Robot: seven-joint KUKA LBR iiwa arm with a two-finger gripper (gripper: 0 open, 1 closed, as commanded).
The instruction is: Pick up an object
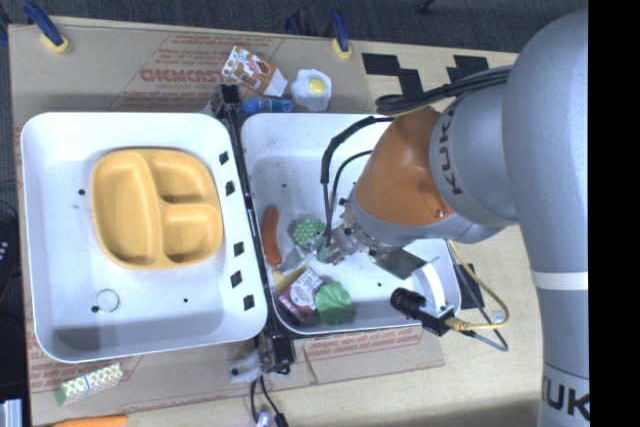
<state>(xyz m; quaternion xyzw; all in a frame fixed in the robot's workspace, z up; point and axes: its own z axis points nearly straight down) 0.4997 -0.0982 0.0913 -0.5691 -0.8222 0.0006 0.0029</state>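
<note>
I see the arm (pixel 470 165), smooth grey with a glossy orange band, reaching low into the right bin (pixel 290 150). Its gripper (pixel 335 240) sits among the clutter there; I cannot tell how the fingers stand. Just beside it lie a knobbly green ball (pixel 306 232), a slim orange sausage shape (pixel 270 235), a crinkled packet (pixel 305 293) and a green lump (pixel 337 303). The left bin (pixel 50 215), shallow white plastic, holds a rounded yellow tray (pixel 155 205) with three compartments. Both bins rest on a cardboard-covered worktop (pixel 150 65).
</note>
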